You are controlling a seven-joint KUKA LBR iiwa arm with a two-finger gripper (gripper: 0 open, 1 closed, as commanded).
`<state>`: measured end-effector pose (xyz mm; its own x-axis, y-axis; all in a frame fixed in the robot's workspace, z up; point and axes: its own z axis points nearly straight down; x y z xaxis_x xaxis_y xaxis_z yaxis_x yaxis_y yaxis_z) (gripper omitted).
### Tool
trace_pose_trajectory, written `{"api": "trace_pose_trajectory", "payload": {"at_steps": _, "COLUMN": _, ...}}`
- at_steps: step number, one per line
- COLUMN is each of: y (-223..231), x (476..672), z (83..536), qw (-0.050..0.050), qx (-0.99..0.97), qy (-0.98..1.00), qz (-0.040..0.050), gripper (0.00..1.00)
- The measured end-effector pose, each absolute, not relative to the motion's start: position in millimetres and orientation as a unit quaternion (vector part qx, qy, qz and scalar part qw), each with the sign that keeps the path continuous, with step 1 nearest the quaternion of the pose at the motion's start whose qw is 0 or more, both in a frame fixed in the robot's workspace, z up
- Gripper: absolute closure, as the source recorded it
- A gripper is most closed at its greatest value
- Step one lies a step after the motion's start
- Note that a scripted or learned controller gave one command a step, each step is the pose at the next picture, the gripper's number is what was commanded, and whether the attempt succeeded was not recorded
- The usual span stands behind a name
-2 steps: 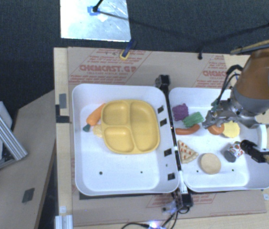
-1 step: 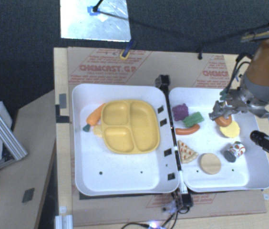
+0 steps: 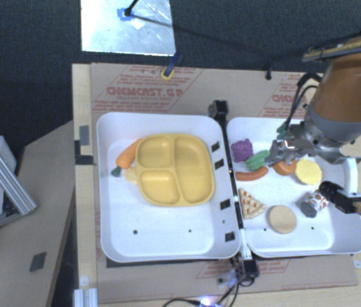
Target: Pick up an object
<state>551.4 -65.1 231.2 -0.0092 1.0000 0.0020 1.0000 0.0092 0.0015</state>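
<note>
The right bin holds several toy foods: purple grapes, a green piece, a red sausage, an orange piece, a yellow disc, a pizza slice, a tan round biscuit and a small can. My gripper hangs low over the back middle of this bin. It is just above the orange piece and right of the green piece. Nothing visible is lifted off the bin floor.
The left bin carries a yellow divided plate with a carrot at its left edge. A black divider with clips separates the bins. The arm's grey and orange body overhangs the right bin's back right corner.
</note>
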Motion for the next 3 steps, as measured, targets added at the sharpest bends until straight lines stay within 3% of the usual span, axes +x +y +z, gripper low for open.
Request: {"api": "trace_pose_trajectory", "payload": {"at_steps": 3, "y": 86, "x": 514.6, "z": 214, "qw": 0.001, "qx": -0.704, "qy": -0.710, "qz": -0.0007, "gripper": 1.00}}
